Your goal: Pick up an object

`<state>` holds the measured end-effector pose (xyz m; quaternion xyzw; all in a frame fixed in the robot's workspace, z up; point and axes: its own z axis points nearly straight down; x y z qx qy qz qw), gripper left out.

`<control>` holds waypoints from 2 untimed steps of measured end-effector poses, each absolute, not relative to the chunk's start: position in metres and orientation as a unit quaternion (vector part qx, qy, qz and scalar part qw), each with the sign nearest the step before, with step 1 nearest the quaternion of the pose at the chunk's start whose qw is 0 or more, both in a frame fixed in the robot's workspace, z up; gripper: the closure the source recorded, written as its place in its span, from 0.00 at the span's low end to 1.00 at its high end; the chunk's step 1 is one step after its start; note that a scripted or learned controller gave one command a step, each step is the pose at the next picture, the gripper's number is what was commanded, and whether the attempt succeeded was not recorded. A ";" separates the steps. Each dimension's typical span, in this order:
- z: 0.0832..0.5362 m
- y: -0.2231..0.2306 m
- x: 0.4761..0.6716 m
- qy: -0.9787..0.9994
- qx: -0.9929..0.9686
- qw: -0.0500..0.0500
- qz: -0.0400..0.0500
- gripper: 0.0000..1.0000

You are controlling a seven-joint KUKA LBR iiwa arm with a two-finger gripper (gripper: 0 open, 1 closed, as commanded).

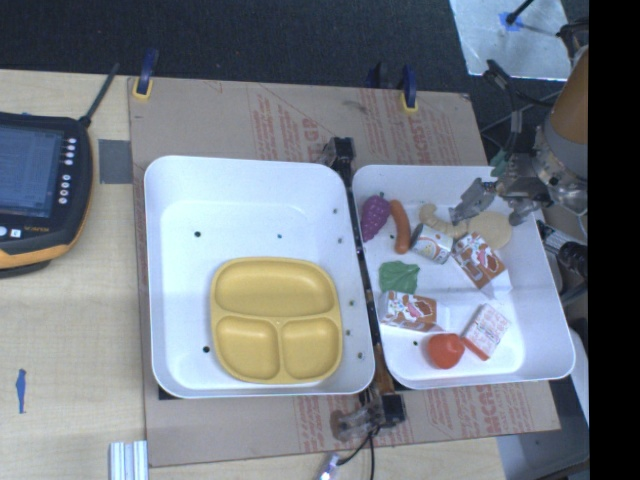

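Nothing lifted yet: nearest the camera in the right bin (556,360) lie a tomato (446,350) and a red-white packet (487,330), then a carton (409,311) and a green piece (399,275), all flat on the floor. Farther back sit grapes (374,214), a sausage (401,226) and two more cartons. The gripper (500,196) hovers over the far corner, fingers spread and holding nothing; whole pick is left.

The robot's arm comes in from the right side. Its orange band peeks out near the top right edge. The grey wrist bends down and to the left. The pincer (497,200) hangs low, with its two fingers spread apart.
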<state>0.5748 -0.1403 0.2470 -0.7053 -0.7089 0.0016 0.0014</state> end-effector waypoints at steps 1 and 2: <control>0.129 -0.112 0.623 -0.709 -0.705 0.002 0.003 0.00; 0.091 -0.107 0.615 -0.709 -0.705 0.002 0.003 0.00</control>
